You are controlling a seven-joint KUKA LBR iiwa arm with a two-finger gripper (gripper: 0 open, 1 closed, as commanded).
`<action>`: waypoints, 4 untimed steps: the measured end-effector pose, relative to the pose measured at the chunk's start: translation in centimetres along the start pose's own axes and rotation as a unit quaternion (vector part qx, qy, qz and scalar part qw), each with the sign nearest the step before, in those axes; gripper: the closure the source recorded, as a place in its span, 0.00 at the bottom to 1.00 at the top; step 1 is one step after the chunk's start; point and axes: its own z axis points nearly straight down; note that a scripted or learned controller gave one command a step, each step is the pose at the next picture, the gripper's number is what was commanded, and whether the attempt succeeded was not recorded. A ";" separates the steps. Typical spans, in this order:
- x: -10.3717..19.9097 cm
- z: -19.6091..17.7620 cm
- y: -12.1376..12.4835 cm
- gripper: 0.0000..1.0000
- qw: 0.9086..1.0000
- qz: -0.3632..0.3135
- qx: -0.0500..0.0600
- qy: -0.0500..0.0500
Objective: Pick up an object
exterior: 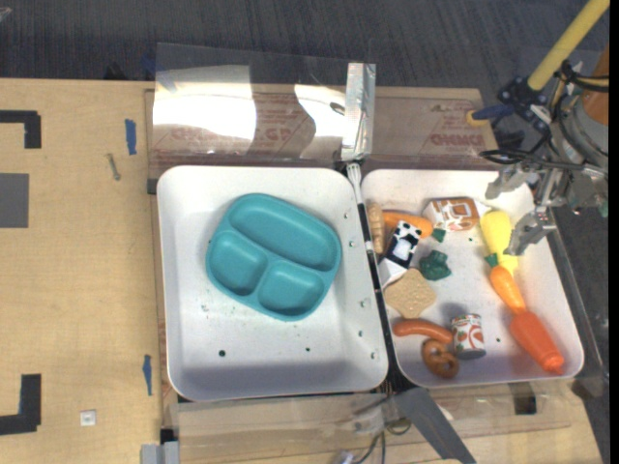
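Observation:
The right bin (pixel 571 356) holds several toy foods: a yellow piece (pixel 495 228), an orange carrot (pixel 530 332), a tan cracker (pixel 411 295), a red sausage (pixel 418 328), a small can (pixel 468 334), a pretzel (pixel 440 359), a black-and-white cow figure (pixel 407 241), a green piece (pixel 435 266) and a white-and-orange packet (pixel 453 214). My gripper (pixel 511 216) hangs at the bin's upper right, over the yellow piece, open. Its fingers stand spread on either side of that piece, and I see nothing lifted.
The left bin (pixel 193 356) carries a teal divided plate (pixel 274 255). A clear plastic sheet and a cardboard panel (pixel 251 124) stand behind the bins. A ridge (pixel 372 288) separates the two bins. Cables and a yellow rod (pixel 575 27) crowd the upper right.

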 end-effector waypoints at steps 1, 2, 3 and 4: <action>1.2 17.8 -3.8 0.00 1.000 0.018 0.000 0.001; -0.7 18.7 -5.1 0.00 0.999 -0.039 0.001 -0.002; 0.1 18.7 -2.8 0.00 0.998 0.063 0.000 -0.001; -0.3 17.3 -2.8 1.00 0.998 0.063 0.001 -0.008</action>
